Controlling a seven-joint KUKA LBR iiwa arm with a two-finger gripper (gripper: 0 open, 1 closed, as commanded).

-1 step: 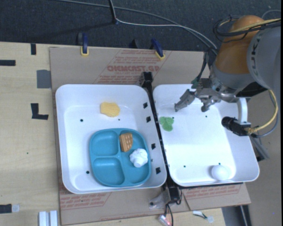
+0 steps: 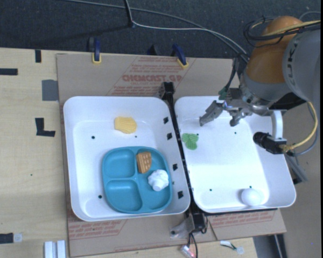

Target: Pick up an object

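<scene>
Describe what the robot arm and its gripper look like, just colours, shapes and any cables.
The arm is bulky and grey, with a rounded orange band above the wrist. The gripper has a dark metallic body with two slim grey fingers. Thin dark cables loop over the orange part, a yellowish cable curves down the side, and a black cylindrical fitting sticks out below.

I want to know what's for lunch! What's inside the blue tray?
The blue tray has three compartments. A waffle-like brown piece and a white crumpled lump sit in its right compartment. Whatever is beneath those two is covered.
</scene>
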